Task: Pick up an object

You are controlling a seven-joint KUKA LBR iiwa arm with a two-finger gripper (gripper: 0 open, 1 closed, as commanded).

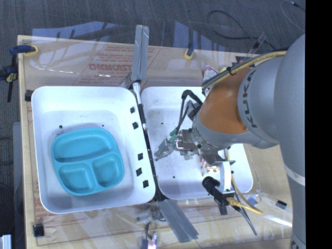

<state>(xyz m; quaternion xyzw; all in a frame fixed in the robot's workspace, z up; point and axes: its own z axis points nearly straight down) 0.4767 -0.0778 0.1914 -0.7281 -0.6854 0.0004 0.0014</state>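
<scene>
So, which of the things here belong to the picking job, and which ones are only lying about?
For the job:
- the claw, low over the right bin
- the blue divided tray, lying in the left bin, the one clear object to pick

Just lying about:
- the blue clamp at the bench's far left corner
- the cables on the floor beyond the bench
</scene>
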